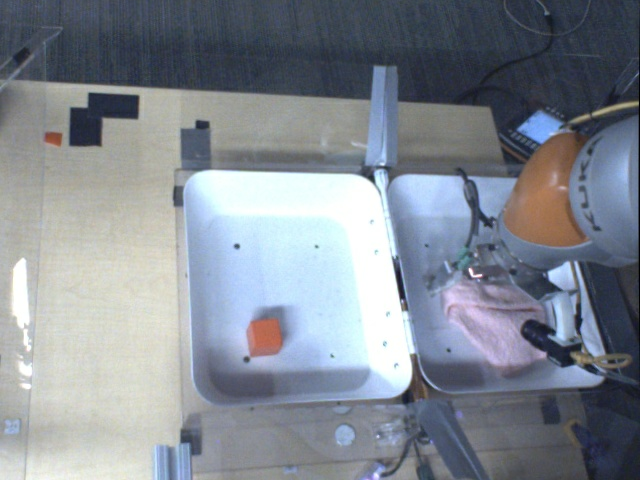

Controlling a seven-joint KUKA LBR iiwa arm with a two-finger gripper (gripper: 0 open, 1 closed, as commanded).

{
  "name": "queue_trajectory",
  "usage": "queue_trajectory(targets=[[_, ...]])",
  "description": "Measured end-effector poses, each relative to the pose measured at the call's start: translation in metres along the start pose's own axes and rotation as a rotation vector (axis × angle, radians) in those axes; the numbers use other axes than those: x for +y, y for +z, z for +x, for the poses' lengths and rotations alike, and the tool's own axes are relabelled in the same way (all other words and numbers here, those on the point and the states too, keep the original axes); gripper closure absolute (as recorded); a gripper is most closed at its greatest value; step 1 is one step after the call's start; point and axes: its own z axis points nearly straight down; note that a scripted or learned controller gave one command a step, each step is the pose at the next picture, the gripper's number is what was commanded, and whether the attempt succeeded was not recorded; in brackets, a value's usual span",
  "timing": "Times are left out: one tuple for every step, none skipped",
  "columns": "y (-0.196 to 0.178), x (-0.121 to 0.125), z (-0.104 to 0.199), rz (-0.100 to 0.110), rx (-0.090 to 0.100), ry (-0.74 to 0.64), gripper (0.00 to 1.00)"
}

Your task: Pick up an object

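Gripper [478, 265] hangs low over the right bin [430, 218], at the pink cloth [495, 323], likely its target; its state I cannot tell. 1 orange cube [265, 337] lies in the left bin [290, 193].

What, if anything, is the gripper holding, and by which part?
Cannot be told: the gripper sits at the pink cloth's upper edge in the right bin.

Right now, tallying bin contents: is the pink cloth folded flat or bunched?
Bunched. The pink cloth lies rumpled in a loose heap in the right bin, with uneven edges.
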Motion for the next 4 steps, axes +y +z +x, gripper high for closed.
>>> queue_trajectory(targets=[[-0.005, 0.015, 0.003, 0.016, 0.010, -0.297, 0.00], [0.002, 0.038, 0.003, 0.005, 0.003, -0.262, 0.00], [-0.009, 0.042, 0.002, -0.003, -0.002, -0.263, 1.00], [-0.090, 0.114, 0.043, 0.015, 0.011, -0.351, 1.00]])
